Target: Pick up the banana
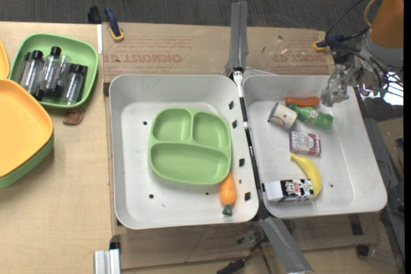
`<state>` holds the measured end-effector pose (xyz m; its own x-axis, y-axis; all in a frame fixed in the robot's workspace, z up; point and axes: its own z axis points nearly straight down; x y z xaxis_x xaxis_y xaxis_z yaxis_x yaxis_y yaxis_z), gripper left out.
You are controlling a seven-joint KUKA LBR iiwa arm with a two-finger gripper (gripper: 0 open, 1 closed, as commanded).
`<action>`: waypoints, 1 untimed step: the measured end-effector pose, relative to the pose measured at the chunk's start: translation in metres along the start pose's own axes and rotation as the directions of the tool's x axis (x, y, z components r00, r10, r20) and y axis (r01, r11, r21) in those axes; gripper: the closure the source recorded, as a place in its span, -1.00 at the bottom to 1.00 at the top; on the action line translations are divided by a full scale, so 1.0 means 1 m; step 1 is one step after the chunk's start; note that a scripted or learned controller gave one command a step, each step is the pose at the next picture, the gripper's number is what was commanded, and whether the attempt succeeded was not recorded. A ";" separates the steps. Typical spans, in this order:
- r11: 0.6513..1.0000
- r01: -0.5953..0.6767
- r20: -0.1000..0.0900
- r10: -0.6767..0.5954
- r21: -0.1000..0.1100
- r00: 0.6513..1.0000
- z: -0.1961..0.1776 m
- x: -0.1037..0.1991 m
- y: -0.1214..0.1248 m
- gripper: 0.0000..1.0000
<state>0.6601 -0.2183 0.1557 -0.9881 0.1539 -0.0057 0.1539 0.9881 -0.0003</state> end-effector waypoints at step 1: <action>0.941 -0.339 0.001 0.339 0.001 0.941 -0.043 0.016 -0.006 1.00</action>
<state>0.6432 -0.2221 0.1990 -0.8775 0.4795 -0.0061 0.4795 0.8776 0.0007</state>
